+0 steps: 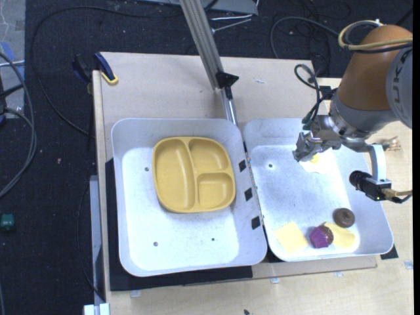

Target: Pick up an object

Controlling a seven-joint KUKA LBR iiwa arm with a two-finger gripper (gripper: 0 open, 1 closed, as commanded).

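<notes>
The jaws [308,151] hang low over the far end of the right bin [367,248], above a small pale yellow object [315,162]; whether they are wide or narrow I cannot tell. By the bin's near edge lie a yellow slab [291,236], a purple piece [321,236] and a brown disc [343,217]. The left bin [131,241] holds a yellow divided tray [194,174]. No writing is readable.

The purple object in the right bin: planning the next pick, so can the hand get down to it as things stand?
Probably yes: the purple object lies uncovered, the hand above the same bin; two pale yellow pieces crowd it.
</notes>
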